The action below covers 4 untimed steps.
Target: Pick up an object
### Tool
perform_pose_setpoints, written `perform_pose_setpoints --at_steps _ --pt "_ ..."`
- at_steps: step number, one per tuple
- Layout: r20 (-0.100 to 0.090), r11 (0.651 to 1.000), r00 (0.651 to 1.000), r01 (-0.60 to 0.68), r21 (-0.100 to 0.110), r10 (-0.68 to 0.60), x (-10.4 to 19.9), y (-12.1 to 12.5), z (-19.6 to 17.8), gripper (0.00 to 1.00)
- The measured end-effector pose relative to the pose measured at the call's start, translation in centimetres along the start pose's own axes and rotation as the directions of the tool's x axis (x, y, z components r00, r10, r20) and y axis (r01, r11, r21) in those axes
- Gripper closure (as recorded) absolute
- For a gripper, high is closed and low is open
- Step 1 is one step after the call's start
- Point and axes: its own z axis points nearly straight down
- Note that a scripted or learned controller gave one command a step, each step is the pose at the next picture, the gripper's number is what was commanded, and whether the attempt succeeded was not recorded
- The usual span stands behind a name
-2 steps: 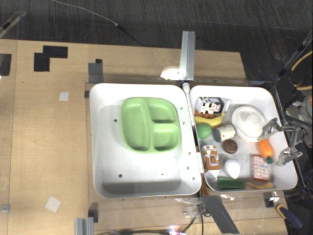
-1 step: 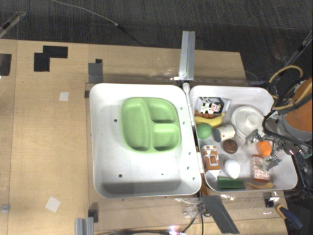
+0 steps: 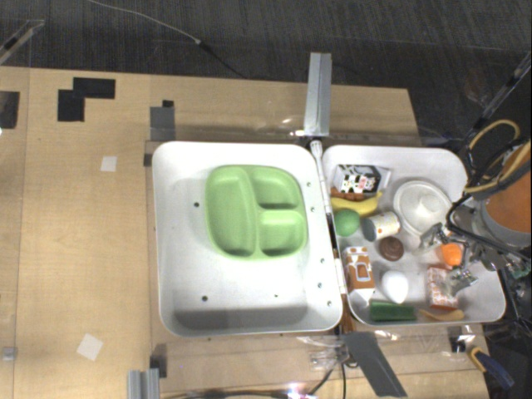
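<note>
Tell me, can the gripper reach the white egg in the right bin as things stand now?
Probably yes. The egg lies uncovered near the right bin's front, with nothing on top. The gripper is already over this bin, slightly right of the egg. The packet beside it might crowd the fingers.

green divided tray (image 3: 253, 210) in the left white bin (image 3: 179, 248) on the wooden bench (image 3: 75, 248)

Grey arm (image 3: 507, 214) with orange band low at the view's right edge.

Bright, even overhead light makes mild glare on the white bins (image 3: 179, 223), a soft shadow lies along the left bin's near wall, and focus is slightly soft.
</note>
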Motion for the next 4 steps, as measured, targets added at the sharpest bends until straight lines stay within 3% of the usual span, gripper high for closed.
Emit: perform_pose_setpoints --at_steps 1,2,3,4 --pt "-0.003 0.998 0.998 -0.067 -0.001 0.067 0.3 0.1 0.1 0.00" --pt "-0.008 0.976 0.976 -0.216 -0.001 0.216 0.3 -0.1 0.1 0.00" --pt "0.000 0.977 0.977 -0.211 0.002 0.211 -0.2 -0.1 -1.2 1.00" --pt "-0.015 0.989 0.989 0.148 -0.026 -0.148 -2.6 -0.7 -5.5 1.00"
